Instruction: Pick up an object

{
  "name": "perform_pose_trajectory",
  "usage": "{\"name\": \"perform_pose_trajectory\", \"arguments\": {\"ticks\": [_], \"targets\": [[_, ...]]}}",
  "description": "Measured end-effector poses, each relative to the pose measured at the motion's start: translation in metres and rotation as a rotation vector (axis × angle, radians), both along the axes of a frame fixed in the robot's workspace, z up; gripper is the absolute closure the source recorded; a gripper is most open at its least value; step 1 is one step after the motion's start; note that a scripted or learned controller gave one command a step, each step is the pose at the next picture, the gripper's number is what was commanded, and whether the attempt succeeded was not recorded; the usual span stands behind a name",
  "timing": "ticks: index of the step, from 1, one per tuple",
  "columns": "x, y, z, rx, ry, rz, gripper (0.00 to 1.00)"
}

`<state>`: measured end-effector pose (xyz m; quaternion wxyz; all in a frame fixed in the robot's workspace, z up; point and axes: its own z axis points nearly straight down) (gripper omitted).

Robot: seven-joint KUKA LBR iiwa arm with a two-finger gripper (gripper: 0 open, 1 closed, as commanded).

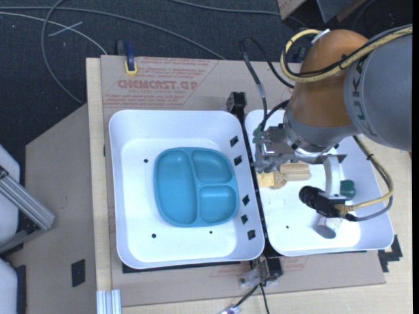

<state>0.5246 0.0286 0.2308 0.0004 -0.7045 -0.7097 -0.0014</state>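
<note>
Wooden block [288, 174], pale tan, lies right of frame centre in the right bin [366, 237], near that bin's left wall, its long axis running roughly left to right. We place the gripper [270, 154] directly above the block's left end, nearly touching. Whether its jaws are apart or together, we cannot tell. A blue divided plate [196, 186] sits in the left bin [131, 142]. We judge a short descent remains.

Teal divided plate [195, 186], white bins [124, 175]
</note>
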Motion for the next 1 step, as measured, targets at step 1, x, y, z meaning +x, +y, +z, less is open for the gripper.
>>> {"name": "perform_pose_trajectory", "arguments": {"ticks": [1], "targets": [[-0.0043,0.0551,0.0062,0.0,0.001,-0.001,1.0]]}}
